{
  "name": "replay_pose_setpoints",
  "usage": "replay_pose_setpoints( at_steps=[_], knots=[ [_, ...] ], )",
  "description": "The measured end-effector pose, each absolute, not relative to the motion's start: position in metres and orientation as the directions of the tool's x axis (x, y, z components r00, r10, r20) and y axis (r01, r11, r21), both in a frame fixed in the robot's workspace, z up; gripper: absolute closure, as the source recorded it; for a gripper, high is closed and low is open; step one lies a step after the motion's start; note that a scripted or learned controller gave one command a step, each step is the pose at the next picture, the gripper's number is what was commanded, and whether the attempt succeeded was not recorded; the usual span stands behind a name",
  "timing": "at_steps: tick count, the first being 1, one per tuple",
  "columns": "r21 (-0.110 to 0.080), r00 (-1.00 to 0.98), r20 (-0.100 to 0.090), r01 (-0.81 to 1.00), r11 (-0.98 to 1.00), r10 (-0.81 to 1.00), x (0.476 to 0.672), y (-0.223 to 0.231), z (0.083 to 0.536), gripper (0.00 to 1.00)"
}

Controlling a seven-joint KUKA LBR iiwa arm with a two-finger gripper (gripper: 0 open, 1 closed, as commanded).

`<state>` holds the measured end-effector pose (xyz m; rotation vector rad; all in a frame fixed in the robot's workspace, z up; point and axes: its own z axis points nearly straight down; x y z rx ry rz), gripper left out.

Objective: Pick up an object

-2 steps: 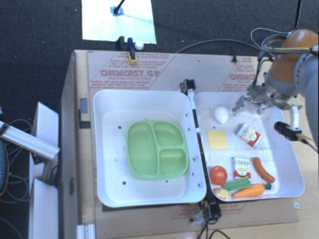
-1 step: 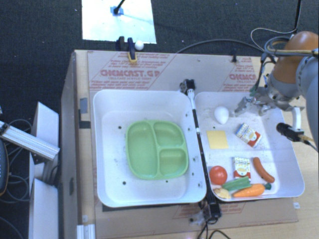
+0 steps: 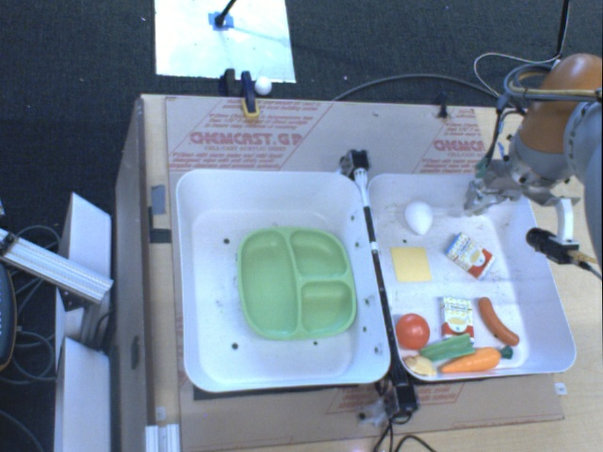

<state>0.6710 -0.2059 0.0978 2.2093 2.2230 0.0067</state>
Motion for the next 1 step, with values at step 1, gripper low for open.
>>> replay_pose_setpoints(
  at_steps=[1],
  knots=[
    [0.008, -0.007, -0.002, 1.000, 0.007, 1.000, 0.6710, -0.2058, 0.0977, 0.00]
  ],
)
